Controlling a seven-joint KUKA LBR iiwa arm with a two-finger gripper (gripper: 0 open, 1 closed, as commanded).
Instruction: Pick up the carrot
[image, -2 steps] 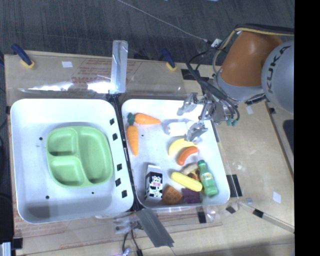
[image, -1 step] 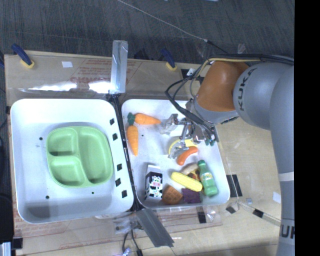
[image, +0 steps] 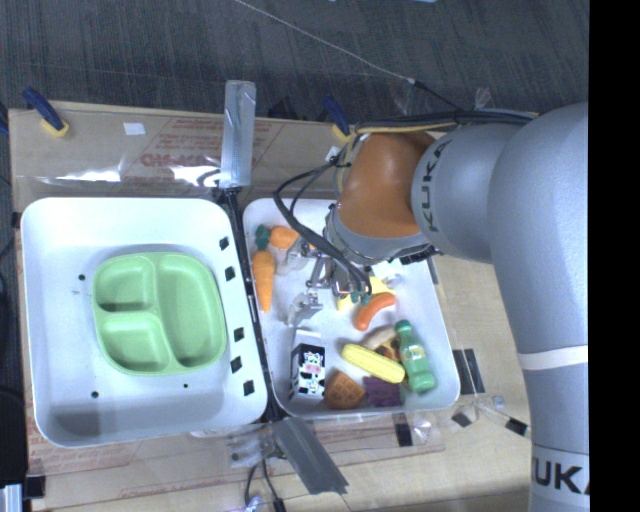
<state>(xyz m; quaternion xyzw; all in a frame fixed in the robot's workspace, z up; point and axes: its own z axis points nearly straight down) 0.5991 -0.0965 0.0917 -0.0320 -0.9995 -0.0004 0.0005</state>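
Carrot (image: 263, 281) lay lengthwise along the right bin's (image: 440, 330) left wall, free of the clutter, so judged easy to reach. Leftward, the left bin (image: 40, 300) held a green tray (image: 158, 311). Right of the carrot hung the end effector (image: 318, 285); whether spread or closed, I cannot tell. Past it lay a sausage (image: 373, 309), corn (image: 373, 363), a bottle (image: 413, 359) and a milk carton (image: 310, 371).

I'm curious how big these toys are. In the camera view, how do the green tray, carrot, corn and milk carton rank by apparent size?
1. Green tray, clearly largest.
2. Carrot and corn look alike, so I won't rank them.
3. Milk carton, smallest.
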